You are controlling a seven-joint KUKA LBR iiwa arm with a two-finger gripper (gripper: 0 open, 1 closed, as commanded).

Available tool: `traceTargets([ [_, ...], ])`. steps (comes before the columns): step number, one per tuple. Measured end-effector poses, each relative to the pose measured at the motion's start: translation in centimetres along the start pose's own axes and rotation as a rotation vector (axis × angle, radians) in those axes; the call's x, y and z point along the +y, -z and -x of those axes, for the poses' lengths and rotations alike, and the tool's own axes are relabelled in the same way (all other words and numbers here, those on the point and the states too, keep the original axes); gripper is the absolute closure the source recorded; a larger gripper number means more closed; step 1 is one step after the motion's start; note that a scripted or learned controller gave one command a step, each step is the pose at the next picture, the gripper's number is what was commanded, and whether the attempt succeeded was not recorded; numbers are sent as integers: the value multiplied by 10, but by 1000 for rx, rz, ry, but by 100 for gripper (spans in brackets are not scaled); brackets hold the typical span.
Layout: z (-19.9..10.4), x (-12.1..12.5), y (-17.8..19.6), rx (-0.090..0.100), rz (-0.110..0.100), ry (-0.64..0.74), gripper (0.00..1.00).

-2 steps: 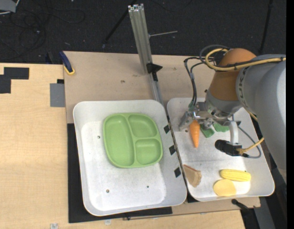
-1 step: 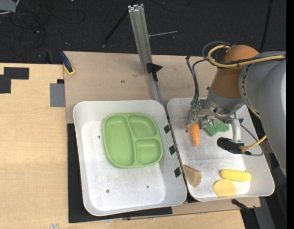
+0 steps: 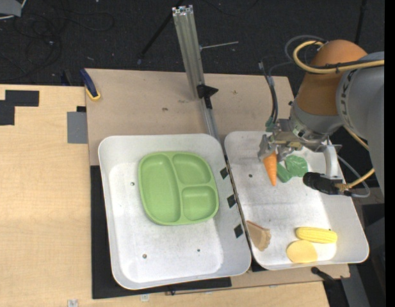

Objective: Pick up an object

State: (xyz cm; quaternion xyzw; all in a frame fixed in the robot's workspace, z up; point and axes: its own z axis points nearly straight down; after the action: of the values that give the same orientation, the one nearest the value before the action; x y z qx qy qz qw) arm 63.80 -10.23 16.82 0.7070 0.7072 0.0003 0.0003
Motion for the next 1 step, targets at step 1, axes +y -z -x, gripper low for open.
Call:
traceTargets([
  [1, -7, -2, 59, 0, 1, 1, 100],
])
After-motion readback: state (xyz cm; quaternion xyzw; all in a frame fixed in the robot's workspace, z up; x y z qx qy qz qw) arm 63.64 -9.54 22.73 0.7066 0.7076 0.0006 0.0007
